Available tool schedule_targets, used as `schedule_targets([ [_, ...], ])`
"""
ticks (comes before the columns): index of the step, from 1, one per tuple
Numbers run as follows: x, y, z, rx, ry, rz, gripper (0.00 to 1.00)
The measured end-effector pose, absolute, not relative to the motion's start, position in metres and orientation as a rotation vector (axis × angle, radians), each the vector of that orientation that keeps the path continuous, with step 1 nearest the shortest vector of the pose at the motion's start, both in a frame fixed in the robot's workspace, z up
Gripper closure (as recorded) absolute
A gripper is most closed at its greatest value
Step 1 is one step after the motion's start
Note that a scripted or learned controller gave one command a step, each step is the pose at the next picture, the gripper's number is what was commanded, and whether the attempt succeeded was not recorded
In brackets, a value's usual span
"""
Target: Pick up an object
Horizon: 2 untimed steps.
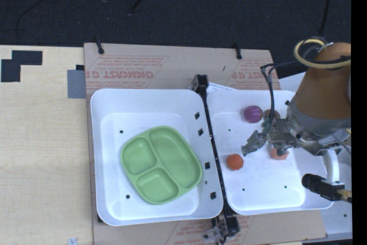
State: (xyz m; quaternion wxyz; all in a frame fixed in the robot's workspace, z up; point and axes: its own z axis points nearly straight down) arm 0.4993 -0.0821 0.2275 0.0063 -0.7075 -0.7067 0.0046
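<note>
We are seeing a green divided plate [161, 164] lying in the left bin [109, 123]. In the right bin [258, 203] an orange ball [234, 162] is sitting near the centre, a purple ball [253, 113] behind it. The gripper [256, 142] is hovering just right of the orange ball; we cannot tell its grip. Another orange object [280, 152] is peeking from beneath the arm [321, 94].

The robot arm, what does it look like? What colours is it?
The arm is chunky and rounded, with a big orange part and grey below it. A yellowish cable loops over its top and a black cable runs down its side. The gripper at the end is small, made of grey metal with dark thin fingers.
</note>
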Motion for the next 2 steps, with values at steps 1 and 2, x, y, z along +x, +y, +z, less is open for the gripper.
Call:
schedule_targets([
  [1, 0.502, -0.082, 0.233, -2.218, -2.219, 0.004, 0.0],
  [2, 0.491, -0.083, 0.174, -2.216, -2.215, 0.009, 0.0],
])
